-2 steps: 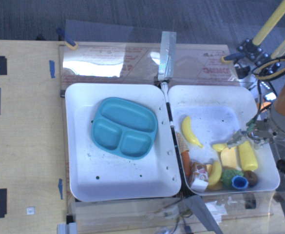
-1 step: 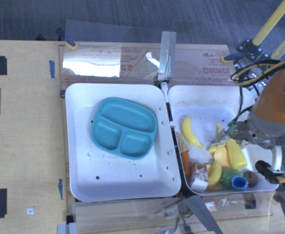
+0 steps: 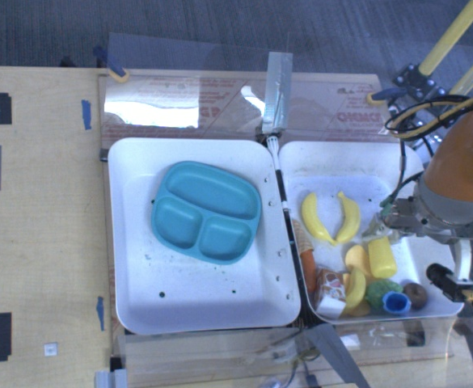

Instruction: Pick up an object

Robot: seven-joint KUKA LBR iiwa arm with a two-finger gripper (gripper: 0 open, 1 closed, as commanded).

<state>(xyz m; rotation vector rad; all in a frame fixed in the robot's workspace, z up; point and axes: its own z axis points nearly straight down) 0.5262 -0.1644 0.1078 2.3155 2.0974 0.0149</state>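
Looking at the right bin (image 3: 333,150), what lies inside it? (Mia)

Several small objects, all in the right half of the frame. Two yellow bananas (image 3: 318,217) lie near the middle of this bin, curved toward each other and almost touching at their lower ends. Below them is a yellow block (image 3: 381,259), with a round yellow piece (image 3: 355,257) just beside it on the left. (Tom)

And along the lower edge? (Mia)

From left to right: an orange carrot (image 3: 307,267) against the left wall, a small packet (image 3: 329,291) with brown and white print that is too small for me to read, one more yellow fruit (image 3: 356,289), a green thing (image 3: 377,293), a blue cup (image 3: 394,301) and a brown ball (image 3: 415,294). They are packed close together. (Tom)

Where is the gripper (image 3: 386,217)? (Mia)

At the right side of the frame, under the orange band of the arm (image 3: 456,176), just above the yellow block and to the right of the bananas. If it is spread or closed, I cannot tell, and I see nothing held in it. (Tom)

Is there any writing? (Mia)

Red letters on the clear panel (image 3: 333,107) behind the bins, at the top of the frame, but I cannot read them. The left bin (image 3: 131,217) holds a blue plate (image 3: 206,211) with three compartments and no label. (Tom)
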